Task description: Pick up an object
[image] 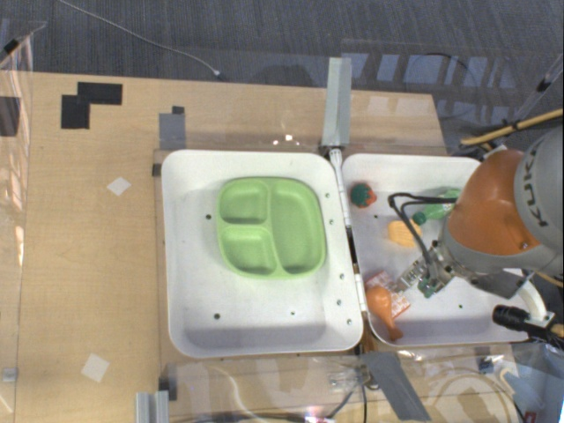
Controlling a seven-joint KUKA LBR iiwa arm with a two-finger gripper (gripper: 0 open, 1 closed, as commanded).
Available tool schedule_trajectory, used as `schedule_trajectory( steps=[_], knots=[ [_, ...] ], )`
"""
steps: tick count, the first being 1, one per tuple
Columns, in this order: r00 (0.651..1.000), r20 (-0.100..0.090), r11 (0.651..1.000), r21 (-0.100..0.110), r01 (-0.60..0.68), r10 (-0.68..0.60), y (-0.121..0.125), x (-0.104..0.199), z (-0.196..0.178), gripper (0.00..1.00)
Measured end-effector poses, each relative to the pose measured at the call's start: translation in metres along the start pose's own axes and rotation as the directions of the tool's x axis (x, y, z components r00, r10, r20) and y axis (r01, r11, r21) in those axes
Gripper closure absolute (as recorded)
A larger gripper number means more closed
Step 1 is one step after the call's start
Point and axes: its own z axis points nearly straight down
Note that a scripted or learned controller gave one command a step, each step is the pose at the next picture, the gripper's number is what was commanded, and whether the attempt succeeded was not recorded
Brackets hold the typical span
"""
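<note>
Now | carrot (pixel 382 307) long axis near-vertical | gripper (pixel 421 278) just beside

A robotics lab: a pale wooden bench (pixel 79 263) with black tape markers (pixel 88 102), two white bins (pixel 189 324) bolted between metal brackets (pixel 336 104), loose cables (pixel 106 25), grey carpet (pixel 264 16) and clear safety panels (pixel 13 148)

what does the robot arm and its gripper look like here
The arm is a thick, rounded body, grey at the edge of the view with a broad orange band above the wrist. Black cables loop out from it over the right bin. The gripper is a small metallic grey assembly with a bit of green on it.
</note>
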Motion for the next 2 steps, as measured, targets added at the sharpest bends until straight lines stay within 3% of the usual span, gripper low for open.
schedule_trajectory(
  steps=[1, 2],
  knots=[
    [0.924, -0.011, 0.924, 0.002, -0.383, 0.383, 0.035, 0.04, -0.081, 1.0],
    [0.628, -0.007, 0.628, 0.013, -0.778, 0.779, 0.07, 0.089, -0.107, 1.0]
  ],
)
